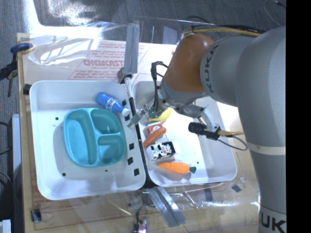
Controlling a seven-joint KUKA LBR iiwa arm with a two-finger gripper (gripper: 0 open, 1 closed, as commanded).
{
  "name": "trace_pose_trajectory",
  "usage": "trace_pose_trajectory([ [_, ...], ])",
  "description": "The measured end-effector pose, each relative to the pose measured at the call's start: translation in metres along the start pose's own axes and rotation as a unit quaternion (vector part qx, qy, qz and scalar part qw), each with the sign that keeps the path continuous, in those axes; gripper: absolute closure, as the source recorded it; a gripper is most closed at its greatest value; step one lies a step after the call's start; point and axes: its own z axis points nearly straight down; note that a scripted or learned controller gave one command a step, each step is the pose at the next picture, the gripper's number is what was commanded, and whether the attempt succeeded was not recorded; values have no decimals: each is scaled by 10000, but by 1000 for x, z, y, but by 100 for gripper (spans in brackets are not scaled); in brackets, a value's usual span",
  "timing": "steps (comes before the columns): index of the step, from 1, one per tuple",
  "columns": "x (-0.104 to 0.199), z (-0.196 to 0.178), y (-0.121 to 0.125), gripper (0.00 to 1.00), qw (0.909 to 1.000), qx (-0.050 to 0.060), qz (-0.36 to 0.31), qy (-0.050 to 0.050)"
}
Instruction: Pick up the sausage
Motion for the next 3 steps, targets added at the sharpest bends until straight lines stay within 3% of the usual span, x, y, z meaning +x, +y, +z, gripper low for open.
trace_pose_trajectory([
  [1, -3, 10, -1, 0, 10000, -46, -59, 56],
  [3, 0, 16, -7, 0, 9992, -88, -396, 73],
])
